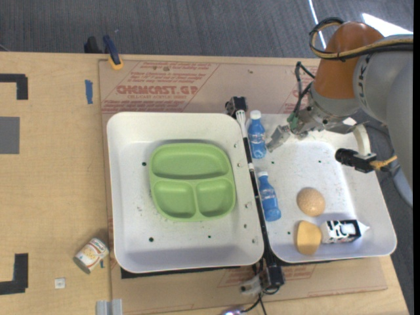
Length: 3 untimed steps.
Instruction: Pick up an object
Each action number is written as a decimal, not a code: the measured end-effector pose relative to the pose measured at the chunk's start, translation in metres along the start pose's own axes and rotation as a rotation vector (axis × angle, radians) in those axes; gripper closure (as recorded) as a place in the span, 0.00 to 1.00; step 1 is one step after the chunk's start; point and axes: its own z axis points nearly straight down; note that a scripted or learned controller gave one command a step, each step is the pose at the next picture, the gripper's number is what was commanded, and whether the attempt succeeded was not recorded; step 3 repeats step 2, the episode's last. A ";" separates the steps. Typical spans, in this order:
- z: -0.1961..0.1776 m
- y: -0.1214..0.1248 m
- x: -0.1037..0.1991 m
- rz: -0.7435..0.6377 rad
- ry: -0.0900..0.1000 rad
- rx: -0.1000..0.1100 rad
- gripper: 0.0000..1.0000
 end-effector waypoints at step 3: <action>-0.011 0.001 0.000 0.000 -0.001 -0.004 0.00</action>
